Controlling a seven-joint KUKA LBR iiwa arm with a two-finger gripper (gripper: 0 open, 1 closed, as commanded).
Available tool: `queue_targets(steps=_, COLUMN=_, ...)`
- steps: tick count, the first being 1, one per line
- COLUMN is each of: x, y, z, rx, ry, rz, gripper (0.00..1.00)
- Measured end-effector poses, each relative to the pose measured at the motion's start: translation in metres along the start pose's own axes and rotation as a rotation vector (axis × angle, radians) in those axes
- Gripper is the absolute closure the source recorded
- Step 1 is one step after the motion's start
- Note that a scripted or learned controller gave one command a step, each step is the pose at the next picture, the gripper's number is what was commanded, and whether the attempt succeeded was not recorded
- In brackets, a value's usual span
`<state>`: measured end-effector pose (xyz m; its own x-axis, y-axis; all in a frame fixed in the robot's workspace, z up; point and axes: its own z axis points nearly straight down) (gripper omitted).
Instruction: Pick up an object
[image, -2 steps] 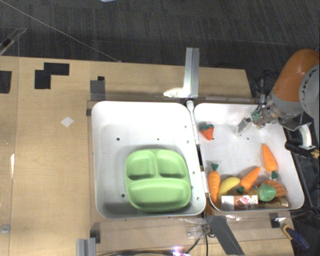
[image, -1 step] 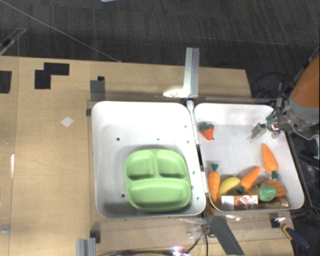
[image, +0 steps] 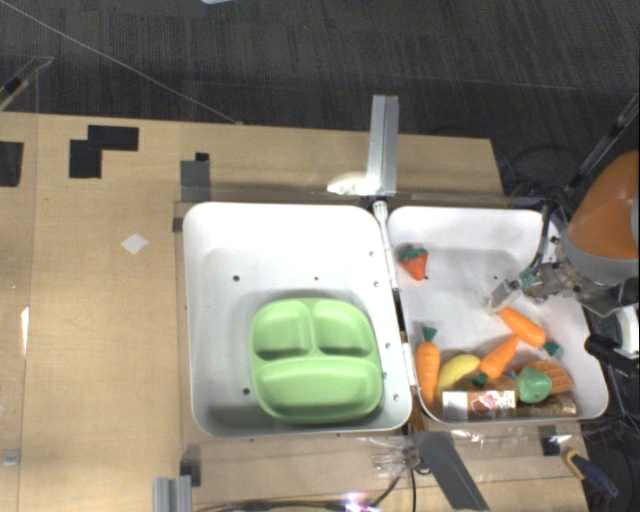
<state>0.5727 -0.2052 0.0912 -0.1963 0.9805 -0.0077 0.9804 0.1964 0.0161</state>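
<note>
green tray (image: 316, 360) in left bin (image: 215, 300); toy carrots (image: 523, 325) in right bin (image: 470, 235).

A wooden surface (image: 100, 330) carries two white bins side by side. The left bin (image: 215, 300) holds a green divided plate (image: 315, 358). A metal post (image: 383, 140) stands behind where the bins meet. Dark carpet (image: 250, 50) lies beyond.

Single fixed cam above bench (image: 90, 330), angled down, both bins (image: 215, 300) framed.
</note>
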Motion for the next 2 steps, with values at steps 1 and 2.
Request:
queue_targets(steps=1, x=0.000, y=0.002, z=-0.012, rx=-0.007, ry=-0.002, rz=0.001, gripper=1.00)
queue_targets(steps=2, x=0.046, y=0.041, z=-0.160, rx=0.009, ry=0.004, rz=0.177, gripper=1.00)
